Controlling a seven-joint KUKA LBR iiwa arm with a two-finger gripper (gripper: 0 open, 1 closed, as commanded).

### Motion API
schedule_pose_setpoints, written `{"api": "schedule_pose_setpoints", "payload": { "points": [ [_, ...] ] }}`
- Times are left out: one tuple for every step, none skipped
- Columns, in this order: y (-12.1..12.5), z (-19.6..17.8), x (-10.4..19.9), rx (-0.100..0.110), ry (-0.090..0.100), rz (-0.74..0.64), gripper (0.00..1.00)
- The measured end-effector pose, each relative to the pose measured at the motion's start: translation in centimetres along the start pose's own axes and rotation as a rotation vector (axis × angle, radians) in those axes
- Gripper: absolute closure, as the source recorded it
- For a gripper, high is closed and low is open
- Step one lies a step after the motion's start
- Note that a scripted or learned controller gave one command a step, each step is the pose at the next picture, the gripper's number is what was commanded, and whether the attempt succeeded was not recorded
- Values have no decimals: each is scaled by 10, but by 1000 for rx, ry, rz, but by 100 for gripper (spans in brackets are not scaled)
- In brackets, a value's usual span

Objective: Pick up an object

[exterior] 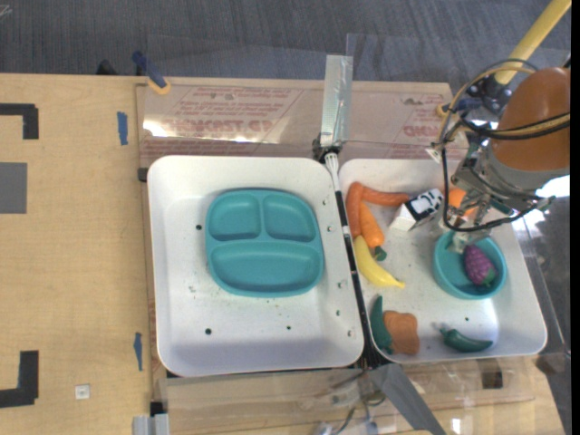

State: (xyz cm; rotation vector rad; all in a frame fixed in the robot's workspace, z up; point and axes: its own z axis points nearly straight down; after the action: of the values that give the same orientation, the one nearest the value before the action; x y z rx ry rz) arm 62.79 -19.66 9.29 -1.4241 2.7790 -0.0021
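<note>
Where claw [464,217] hangs, bowl [467,265] below

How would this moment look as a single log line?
arm: over right bin | tool: above teal bowl with purple item | grasp: unclear
</note>
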Motion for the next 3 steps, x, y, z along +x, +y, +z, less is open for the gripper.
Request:
{"api": "schedule_pose_setpoints", "payload": {
  "points": [
    [0,5,7,-4,10,4,0],
    [41,3,47,-2,10,116,0],
    [-10,4,-20,-34,45,323,0]
  ]
}}
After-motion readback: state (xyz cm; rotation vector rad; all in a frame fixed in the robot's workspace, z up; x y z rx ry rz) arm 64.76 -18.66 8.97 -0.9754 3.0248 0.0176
